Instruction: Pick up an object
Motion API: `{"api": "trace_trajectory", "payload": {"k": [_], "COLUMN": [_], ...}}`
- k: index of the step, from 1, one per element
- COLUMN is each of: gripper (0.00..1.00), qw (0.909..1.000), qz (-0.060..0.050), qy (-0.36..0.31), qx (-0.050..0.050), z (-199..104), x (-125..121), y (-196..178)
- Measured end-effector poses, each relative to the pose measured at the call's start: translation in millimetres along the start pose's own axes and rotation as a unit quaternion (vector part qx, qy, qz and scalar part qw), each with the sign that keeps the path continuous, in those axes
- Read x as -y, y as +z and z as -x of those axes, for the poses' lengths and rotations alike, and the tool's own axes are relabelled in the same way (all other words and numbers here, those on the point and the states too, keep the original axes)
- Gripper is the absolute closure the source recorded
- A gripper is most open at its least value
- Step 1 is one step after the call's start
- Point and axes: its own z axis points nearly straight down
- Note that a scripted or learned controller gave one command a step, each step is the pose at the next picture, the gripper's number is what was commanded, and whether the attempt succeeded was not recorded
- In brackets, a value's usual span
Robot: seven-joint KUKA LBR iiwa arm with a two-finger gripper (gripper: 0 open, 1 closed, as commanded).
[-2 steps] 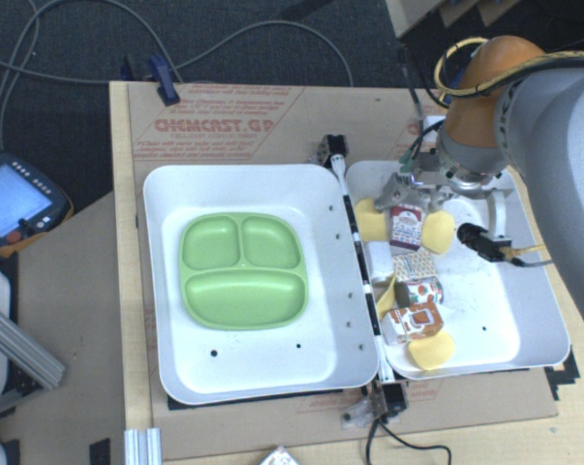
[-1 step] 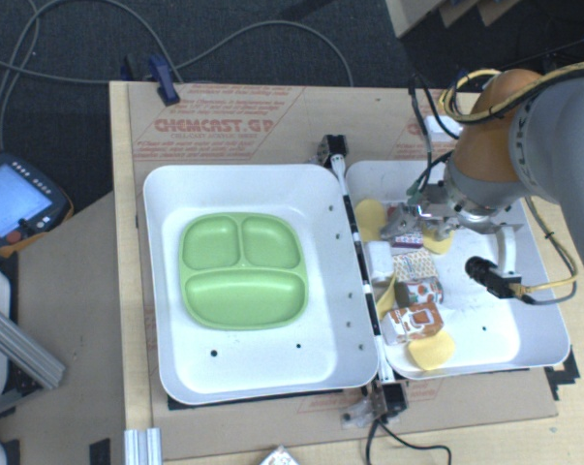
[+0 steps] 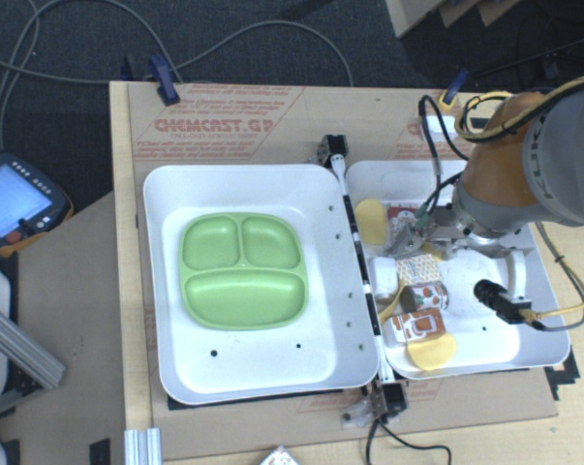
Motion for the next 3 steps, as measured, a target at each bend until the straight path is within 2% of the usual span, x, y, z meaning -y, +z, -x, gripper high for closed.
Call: {"api": "trace_trajectory", "payload": {"k": [1,2,3], "gripper": [0.0,1.0,1.0], "qw": [1.0,1.0,1.0], "qz": [0.001,0.002,0.002], "qy": [-0.001,-0.001,-0.001], "qx": [0.001,0.001,0.0], "z": [-8,-8,-75], "x": [-50,-50,-19], "y": [0,-10,-101]}}
